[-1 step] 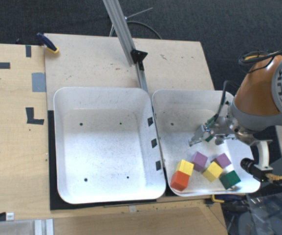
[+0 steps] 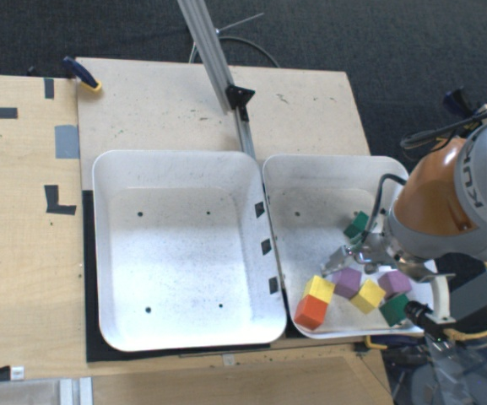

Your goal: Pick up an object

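Where blocks (image 2: 344, 289) cluster (right bin (image 2: 311, 184)), gripper (image 2: 354, 258) above.

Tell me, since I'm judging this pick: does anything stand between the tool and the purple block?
Nothing visible does: the tool sits right above the purple cube-shaped block, with a yellow block crowding its left side.

1. Small green block (image 2: 358, 224): sits in the right white plastic bin (image 2: 311, 175), roughly mid-bin toward its right side, a bit apart from the others.
2. Purple foam cube (image 2: 347, 282): nearer the front edge, at the middle of the cluster.
3. Yellow-topped block with an orange-red lower half (image 2: 315, 301): by the front-left corner, tilted.
4. Yellow cube (image 2: 367, 296): just right of the purple one, turned diamond-wise.
5. Second purple block (image 2: 393, 283) and a dark green block (image 2: 394, 309): near the front-right corner, side by side.
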Motion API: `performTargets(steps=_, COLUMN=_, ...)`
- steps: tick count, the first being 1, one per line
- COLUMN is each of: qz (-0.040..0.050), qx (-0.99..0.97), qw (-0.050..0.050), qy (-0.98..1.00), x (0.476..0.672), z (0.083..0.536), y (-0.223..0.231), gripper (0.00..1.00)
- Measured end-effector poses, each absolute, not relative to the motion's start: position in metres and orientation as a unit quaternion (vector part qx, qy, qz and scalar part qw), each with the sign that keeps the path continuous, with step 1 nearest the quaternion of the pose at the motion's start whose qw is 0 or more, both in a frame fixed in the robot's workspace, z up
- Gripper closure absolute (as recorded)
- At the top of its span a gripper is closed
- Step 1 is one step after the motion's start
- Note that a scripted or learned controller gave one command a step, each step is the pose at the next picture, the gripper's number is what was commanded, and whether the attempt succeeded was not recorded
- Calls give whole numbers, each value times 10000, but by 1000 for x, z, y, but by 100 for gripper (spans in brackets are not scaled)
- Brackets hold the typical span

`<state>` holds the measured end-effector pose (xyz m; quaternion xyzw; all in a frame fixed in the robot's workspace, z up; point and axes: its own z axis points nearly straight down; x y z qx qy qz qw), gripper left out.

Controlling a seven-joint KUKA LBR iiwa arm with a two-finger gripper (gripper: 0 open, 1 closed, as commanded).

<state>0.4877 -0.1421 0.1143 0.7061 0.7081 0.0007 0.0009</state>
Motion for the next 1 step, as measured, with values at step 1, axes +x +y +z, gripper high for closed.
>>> performTargets(steps=1, qz=25, qx=7045, qw=13, qy=7097, x=484, z=196, y=-85, gripper=0)
